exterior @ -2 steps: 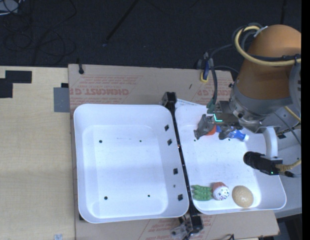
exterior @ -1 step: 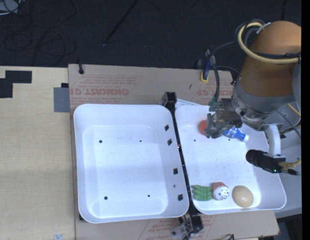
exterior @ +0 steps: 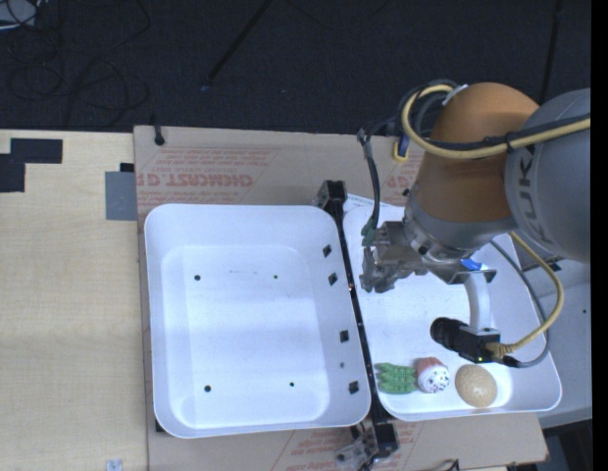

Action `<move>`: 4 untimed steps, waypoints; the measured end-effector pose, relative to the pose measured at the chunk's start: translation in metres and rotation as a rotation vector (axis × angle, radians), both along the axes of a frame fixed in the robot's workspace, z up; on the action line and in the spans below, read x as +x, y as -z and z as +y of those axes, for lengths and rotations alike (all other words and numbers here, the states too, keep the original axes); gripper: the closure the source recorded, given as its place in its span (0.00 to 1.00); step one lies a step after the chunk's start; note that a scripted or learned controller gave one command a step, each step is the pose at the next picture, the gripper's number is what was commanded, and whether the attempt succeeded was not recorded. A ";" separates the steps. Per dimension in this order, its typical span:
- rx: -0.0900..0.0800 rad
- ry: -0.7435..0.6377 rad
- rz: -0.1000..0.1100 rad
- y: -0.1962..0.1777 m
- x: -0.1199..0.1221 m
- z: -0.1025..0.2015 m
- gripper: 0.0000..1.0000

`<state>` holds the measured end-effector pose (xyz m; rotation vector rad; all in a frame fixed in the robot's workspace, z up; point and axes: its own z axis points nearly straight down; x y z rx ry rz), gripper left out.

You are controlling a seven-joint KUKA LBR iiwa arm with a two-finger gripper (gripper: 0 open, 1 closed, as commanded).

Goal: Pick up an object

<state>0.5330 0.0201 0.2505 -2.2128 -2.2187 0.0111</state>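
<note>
From the overhead camera view, the right bin [exterior: 539, 386] holds three small things along its near wall: a green toy [exterior: 392, 378], a white ball with dots [exterior: 432, 376] just beside it, and a tan egg-shaped ball [exterior: 476, 385] next along. The end effector [exterior: 380, 271] hangs over the right bin's far-left part, close to the divider [exterior: 345, 292] and well apart from all three; nothing visible sits in it, and its open or closed state cannot be told. Descending here risks grasping bare floor or striking the divider. The three lie close together, so reaching for one could nudge its neighbours against the wall.
</note>
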 end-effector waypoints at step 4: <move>-0.003 0.009 -0.010 -0.047 0.008 -0.046 1.00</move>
